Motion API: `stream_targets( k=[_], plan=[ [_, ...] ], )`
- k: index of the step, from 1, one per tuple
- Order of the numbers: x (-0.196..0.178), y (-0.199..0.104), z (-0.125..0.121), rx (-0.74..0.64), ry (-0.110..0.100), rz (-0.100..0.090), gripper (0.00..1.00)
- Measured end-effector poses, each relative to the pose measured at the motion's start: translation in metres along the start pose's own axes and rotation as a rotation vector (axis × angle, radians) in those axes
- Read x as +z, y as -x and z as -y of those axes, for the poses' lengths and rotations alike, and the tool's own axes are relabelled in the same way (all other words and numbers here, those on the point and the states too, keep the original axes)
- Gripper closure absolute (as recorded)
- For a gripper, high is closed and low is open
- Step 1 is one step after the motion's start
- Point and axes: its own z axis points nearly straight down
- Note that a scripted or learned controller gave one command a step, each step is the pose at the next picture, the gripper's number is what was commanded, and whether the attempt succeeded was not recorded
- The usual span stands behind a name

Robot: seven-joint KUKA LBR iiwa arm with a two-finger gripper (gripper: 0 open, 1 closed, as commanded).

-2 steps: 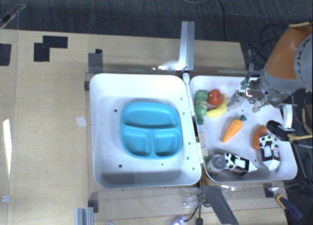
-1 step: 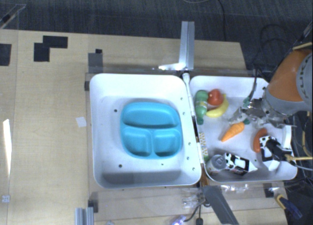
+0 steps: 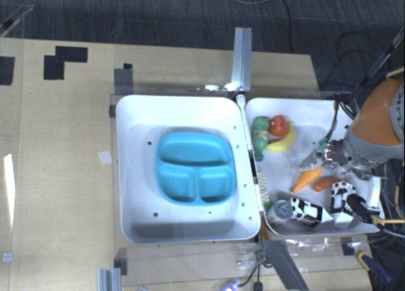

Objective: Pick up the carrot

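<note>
The worktop (image 3: pixel 57 157) carries two shallow white bins side by side, which keeps the loose items corralled within the arm's reach. The left bin (image 3: pixel 136 207), well away from the claw, holds one blue divided tray (image 3: pixel 193 166), probably a drop-off place. The right bin (image 3: pixel 304 109) has the one arm (image 3: pixel 380 125) reaching into it, and its claw (image 3: pixel 324 154) hangs just above the carrot's thick end, likely lined up for a grasp; whether the claw is spread or pressed together cannot be told. One carrot (image 3: pixel 308 178) lies flat just below the claw. Beyond the claw sit one green vegetable (image 3: pixel 259 133), one banana (image 3: pixel 281 144) and one tomato (image 3: pixel 278 125), bunched together. Nearer the bin's front edge lie two black-and-white toys (image 3: pixel 304 210).
</note>
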Motion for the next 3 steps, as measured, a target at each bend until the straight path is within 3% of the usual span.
stream_targets(
  k=[1,2,3],
  plan=[
    [-0.009,-0.002,-0.003,-0.004,0.002,-0.003,1.0],
    [-0.109,-0.067,0.003,-0.017,-0.013,0.0,1.0],
    [-0.116,-0.069,0.001,-0.025,-0.014,0.001,1.0]
  ],
)
